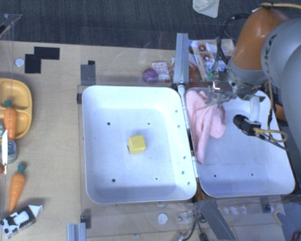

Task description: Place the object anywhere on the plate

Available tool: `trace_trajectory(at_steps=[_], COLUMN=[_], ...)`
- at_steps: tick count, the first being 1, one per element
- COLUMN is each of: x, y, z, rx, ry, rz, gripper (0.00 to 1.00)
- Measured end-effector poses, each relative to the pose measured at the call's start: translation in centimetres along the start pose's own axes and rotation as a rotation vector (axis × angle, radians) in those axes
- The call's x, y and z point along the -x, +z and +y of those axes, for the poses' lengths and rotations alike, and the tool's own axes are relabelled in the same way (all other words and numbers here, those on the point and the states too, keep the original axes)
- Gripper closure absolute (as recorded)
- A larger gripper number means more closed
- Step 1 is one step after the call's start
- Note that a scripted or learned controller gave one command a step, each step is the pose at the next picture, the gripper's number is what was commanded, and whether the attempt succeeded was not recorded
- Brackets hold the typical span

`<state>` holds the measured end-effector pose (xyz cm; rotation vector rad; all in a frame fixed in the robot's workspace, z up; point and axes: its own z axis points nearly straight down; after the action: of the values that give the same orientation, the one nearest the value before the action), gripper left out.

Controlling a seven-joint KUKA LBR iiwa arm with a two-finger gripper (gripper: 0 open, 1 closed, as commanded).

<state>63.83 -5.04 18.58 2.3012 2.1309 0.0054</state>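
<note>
A pink cloth lies in the right bin along its left wall, and its top end is gathered up to a peak. My gripper is at that peak near the bin's back left corner, shut on the bunched top of the cloth. The rest of the cloth trails down toward the bin's middle left. A yellow divided plate sits on the bench at the far left, well away from the bins, with a toy carrot on it.
A yellow block lies in the middle of the left bin. Toy carrots, a small carton and other bits lie at the bench's left edge. Packets and clutter sit behind the bins.
</note>
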Motion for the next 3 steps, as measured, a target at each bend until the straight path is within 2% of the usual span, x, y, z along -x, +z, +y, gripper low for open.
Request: trace_trajectory(at_steps=[1,2,3], x=[-7.6,-13.7,-19.8], y=[0.0,-0.1,5.4], z=[-0.7,2.1,1.5], rx=[0.0,0.002,-0.005], ry=[-0.092,-0.225,-0.163], rz=[0.002,0.002,0.003], gripper=[1.0,1.0,1.0])
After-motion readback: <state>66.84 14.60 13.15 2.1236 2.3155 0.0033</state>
